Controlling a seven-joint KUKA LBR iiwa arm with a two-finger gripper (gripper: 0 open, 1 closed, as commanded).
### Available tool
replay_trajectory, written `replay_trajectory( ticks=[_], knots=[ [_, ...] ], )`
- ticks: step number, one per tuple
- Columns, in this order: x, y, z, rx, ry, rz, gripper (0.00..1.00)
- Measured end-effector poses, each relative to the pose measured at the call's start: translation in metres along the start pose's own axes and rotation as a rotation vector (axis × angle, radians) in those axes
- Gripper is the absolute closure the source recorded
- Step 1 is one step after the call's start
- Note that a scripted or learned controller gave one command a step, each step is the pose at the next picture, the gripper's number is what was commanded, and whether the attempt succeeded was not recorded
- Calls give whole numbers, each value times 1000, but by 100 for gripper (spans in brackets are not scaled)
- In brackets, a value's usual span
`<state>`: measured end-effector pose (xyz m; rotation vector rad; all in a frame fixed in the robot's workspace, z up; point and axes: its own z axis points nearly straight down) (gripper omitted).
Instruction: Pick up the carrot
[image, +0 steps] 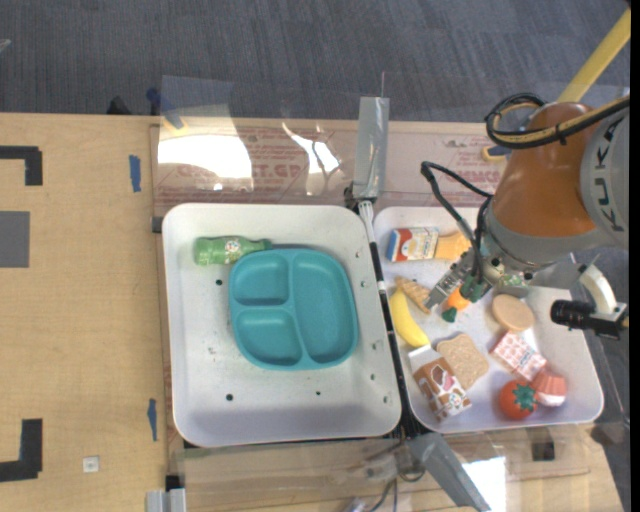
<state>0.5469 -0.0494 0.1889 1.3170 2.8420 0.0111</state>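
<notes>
claw low over the carrot in the right bin

the arm (545, 170) reaches in from the right, its orange band above the right bin (590, 395). the claw (455, 297) sits low near the bin's middle left, right at the carrot (457, 297), a small orange piece with a green end. the two grey fingers (441, 291) seem to stand on either side of the carrot with a gap between them, so the claw looks parted rather than closed; whether they touch the carrot is hard to say from this angle, and the carrot appears to lie on the bin floor.

around it in the same bin lie a banana (407, 315) just to the left, a small carton (414, 244) near the top, a slice of bread (463, 359) below, a round cookie (513, 313) to the right, a brown box (441, 387), a pink wafer (520, 355), a tomato (517, 399) and a pink cupcake (551, 386) at the lower right.

the left bin (190, 400) holds a teal divided plate (292, 306) in its middle and a green bottle (228, 249) lying on its side by the upper left corner. both bins rest on the brown tabletop (75, 300).
</notes>
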Motion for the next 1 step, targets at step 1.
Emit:
replay_trajectory(
  ticks=[1],
  knots=[
    [-2, -2, -7, 3, -1, 3, 100]
  ],
)
